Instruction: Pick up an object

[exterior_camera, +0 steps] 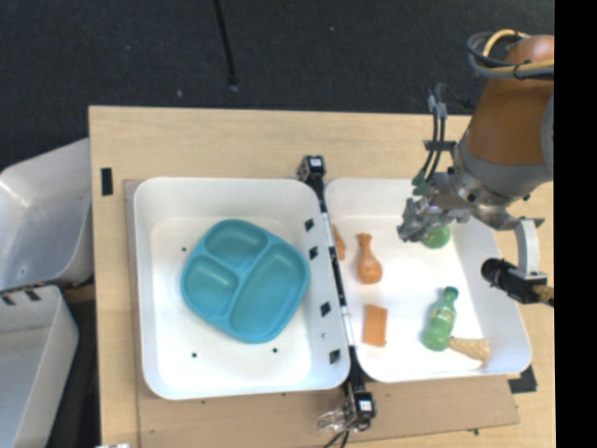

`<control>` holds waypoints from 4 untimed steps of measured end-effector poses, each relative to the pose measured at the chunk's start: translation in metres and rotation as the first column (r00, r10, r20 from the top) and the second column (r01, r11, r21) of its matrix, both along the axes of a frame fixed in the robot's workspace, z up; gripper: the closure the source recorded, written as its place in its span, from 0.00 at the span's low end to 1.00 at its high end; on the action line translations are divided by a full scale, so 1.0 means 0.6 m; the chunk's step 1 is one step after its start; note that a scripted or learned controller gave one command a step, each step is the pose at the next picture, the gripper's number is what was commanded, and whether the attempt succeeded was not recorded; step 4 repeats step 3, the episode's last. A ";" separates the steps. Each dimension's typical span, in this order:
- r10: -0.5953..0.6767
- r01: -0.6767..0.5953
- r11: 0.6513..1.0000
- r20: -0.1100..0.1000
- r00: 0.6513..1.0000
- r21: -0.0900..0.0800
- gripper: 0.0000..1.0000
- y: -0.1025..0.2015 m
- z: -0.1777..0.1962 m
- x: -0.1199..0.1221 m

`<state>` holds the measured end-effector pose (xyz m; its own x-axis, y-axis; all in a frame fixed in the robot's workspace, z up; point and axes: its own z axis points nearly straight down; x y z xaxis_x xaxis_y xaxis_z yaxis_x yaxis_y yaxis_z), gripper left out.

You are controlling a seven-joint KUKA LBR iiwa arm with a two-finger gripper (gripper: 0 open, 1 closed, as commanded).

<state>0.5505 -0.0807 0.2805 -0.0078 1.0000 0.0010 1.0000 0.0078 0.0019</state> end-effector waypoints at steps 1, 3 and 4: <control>-0.001 0.001 1.000 0.000 1.000 -0.001 1.00 0.085 -0.009 0.042; -0.002 0.002 1.000 0.000 1.000 -0.002 1.00 0.264 -0.026 0.079; -0.002 0.002 1.000 0.000 1.000 -0.002 1.00 0.264 -0.026 0.079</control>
